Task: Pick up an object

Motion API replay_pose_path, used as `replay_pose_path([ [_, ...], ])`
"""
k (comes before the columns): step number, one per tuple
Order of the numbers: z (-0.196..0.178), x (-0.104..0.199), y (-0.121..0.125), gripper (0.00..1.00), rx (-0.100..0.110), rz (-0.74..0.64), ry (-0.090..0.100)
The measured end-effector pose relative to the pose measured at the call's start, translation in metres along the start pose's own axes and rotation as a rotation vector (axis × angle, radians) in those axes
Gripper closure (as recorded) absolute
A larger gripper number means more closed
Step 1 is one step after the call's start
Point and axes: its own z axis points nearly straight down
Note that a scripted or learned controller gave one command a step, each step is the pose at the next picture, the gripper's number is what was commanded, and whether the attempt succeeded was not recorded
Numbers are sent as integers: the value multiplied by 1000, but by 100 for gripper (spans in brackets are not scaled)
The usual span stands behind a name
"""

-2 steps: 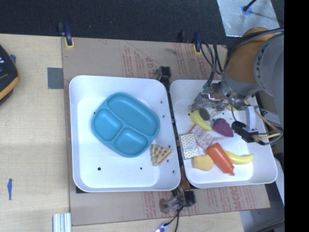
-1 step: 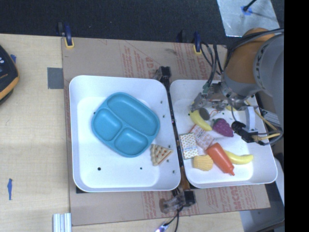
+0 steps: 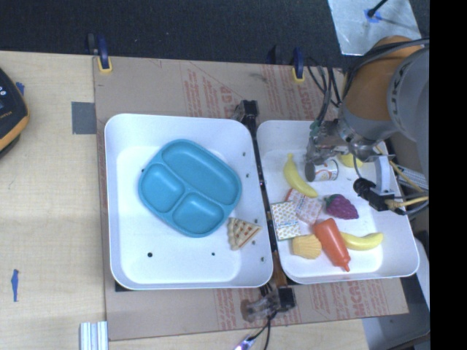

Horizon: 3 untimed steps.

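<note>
Jaws (image 3: 312,168) hang low over the right bin (image 3: 408,268); I cannot tell whether they stand apart or together. Just beside them, toward the left bin (image 3: 117,195), lies a banana (image 3: 298,179). Nearer the camera from the jaws I see a purple piece (image 3: 341,207), an orange bottle (image 3: 333,243) and a second banana (image 3: 362,240). Well apart, the left bin carries a blue divided plate (image 3: 190,187).

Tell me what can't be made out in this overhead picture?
- Pincer fingers: too small and dark in the camera view to tell open from shut.
- Small object beside the pincer: partly hidden by it, identity unclear.
- Yellow device at far left: cut off by the edge.
- Packets in the right bin: print too small to read.
</note>
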Motion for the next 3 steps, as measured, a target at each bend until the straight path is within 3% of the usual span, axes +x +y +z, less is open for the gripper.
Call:
replay_pose_path([
  [1, 2, 0, -2, 0, 5, 0, 1],
  [2, 34, 23, -9, 0, 27, 1, 9],
  [3, 24, 22, -9, 100, 28, -1, 9],
])
